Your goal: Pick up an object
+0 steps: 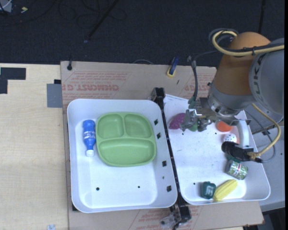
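Observation:
My gripper (194,122) is low over the back left part of the right bin (201,176), reaching in from the right. A purple object (175,121) lies just to its left, touching or nearly touching it. A small green thing (202,126) shows right at the gripper's tip; whether it is gripped I cannot tell. An orange object (223,126) lies just right of the gripper, partly hidden by the wrist. Further forward lie a small white patterned object (230,138), a green can (236,169), a yellow corn cob (225,189) and a dark teal object (208,189).
The left bin (86,186) holds a green divided plate (125,139) and a blue bottle (89,136) lying beside the plate's left rim. A black divider (166,152) runs between the bins. Bare white floor lies in the right bin's middle.

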